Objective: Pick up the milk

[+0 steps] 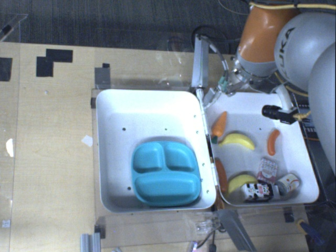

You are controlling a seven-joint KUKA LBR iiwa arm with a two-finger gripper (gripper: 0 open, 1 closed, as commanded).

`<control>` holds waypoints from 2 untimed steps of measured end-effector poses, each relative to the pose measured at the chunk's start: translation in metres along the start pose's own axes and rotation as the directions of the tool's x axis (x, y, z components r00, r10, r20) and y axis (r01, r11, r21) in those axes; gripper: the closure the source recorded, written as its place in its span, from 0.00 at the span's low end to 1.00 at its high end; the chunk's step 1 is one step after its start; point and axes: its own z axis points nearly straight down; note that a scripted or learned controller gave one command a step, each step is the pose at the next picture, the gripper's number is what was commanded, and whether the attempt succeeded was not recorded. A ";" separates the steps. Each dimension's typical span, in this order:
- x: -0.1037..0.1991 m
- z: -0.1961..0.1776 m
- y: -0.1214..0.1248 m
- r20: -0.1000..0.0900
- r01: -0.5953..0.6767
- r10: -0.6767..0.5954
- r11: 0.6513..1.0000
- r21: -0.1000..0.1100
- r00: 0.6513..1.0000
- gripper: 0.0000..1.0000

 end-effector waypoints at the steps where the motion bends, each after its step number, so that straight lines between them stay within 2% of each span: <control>1: 0.068 0.000 0.036 -0.001 -0.088 0.088 0.996 -0.001 0.996 0.00; 2: 0.148 0.059 0.078 -0.003 -0.154 0.154 0.988 0.002 0.988 0.00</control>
